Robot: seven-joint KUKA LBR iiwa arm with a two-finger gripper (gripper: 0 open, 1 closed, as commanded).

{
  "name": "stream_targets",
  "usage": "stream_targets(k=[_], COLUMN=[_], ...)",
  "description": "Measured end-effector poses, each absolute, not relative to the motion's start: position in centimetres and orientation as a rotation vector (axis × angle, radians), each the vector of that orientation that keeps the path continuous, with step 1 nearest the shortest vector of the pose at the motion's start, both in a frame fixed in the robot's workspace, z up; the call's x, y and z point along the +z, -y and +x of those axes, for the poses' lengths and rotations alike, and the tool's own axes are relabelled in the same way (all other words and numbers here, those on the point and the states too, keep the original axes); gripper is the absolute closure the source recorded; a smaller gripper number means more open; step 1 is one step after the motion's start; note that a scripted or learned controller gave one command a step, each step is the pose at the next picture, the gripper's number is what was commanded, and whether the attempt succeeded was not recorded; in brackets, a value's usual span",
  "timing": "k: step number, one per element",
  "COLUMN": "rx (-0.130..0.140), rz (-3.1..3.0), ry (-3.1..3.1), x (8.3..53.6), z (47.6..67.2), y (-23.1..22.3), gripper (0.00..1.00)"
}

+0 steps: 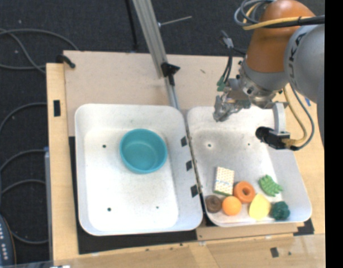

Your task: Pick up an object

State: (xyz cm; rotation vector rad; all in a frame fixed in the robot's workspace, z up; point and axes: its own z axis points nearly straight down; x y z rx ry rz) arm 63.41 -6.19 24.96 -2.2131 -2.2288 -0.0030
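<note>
Toys [247, 197] cluster at my bin's [238, 138] near edge; gripper [222, 111], spread unreadable, hovers far off—next I'd descend there.

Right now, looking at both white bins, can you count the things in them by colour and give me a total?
Teal: 1, bowl, in the left bin
Orange: 2, ring, ball
Green: 2, light piece, dark piece
Yellow: 1, lemon-like piece
Brown: 1, ring
Cream: 1, dotted block
Total: 8, with 7 in the right bin

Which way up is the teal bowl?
Upright: the bowl sits in the left bin, its hollow inside facing the camera.
</note>
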Motion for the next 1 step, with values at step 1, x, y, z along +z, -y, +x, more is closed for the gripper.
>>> stream_targets(k=[1], rx=[-0.002], rz=[-2.213], ry=[2.228], x=[25.16], z=[60.99], y=[1.70], gripper=[1.00])
